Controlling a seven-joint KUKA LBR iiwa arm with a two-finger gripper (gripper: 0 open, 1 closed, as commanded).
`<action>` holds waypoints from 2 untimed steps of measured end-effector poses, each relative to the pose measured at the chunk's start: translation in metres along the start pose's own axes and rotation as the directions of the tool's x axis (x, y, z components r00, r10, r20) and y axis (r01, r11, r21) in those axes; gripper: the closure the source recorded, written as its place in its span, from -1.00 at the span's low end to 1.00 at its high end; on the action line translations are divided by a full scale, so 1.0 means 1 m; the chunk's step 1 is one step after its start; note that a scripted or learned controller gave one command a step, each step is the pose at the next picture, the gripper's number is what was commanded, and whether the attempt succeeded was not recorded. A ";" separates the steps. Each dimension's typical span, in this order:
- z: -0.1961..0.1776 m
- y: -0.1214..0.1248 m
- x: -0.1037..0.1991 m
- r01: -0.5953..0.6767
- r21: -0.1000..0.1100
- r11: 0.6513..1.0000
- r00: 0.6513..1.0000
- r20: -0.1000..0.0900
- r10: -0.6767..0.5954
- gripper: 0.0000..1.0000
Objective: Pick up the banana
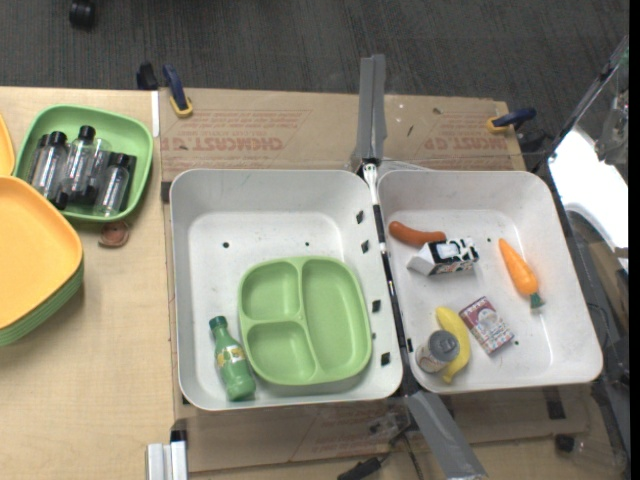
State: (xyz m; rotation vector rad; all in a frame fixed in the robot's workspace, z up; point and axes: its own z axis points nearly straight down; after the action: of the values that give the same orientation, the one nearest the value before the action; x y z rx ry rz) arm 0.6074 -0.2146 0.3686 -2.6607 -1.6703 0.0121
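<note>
Yellow banana (455, 342) sits at about 7 o'clock in the right bin (575, 268), touching a can (441, 349) and just beside a red packet (487, 325); can't tell what the gripper's doing; I'd grab the banana's upper half, clear of the can.

Left bin (195, 268): green divided tray (303, 320); green bottle (231, 359) lying at its left edge.
Right bin (560, 268): banana (457, 341) near the front, touching a small round can (441, 350), possibly a tin; sausage (416, 233), black-and-white carton (445, 257), carrot (519, 268), red packet (486, 325).
Table (90, 398): stacked yellow plates (35, 263); green dish of vials (85, 163).
</note>
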 end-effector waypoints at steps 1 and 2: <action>0.042 0.007 0.065 0.444 -0.004 0.896 0.896 -0.003 -0.444 1.00; 0.026 0.013 0.026 0.753 -0.008 0.658 0.658 0.001 -0.753 1.00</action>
State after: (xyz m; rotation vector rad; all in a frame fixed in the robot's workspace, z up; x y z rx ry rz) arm 0.6303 -0.1965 0.3419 -1.7337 -2.6224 0.0009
